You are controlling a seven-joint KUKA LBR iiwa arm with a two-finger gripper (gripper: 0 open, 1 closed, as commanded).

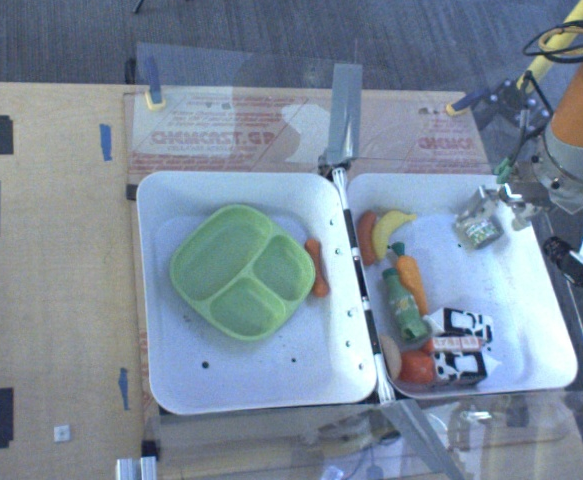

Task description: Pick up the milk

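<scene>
Toward the near end of the right-hand shallow white bin [556, 363] lies the black-and-white cow-patterned milk carton with a red band [461, 346], tipped on its side, its long axis running roughly across the bin. Up at the bin's far right corner hangs the grey arm's metal two-finger claw [491, 211]; whether its tips are spread or pressed together I cannot tell from where I stand, and nothing shows between them. So the carton lies toward the near edge from the claw and a little left, well apart.

Counting: one milk carton, one green bottle [403, 306], one yellow banana [391, 228], one carrot [410, 276] beside the bottle, one red tomato-like piece [417, 367] touching the carton, one orange-red sausage [368, 236]. The left white bin [171, 368] holds one green divided plate [241, 270] and one orange sausage-shaped piece [317, 268] at its edge.
</scene>
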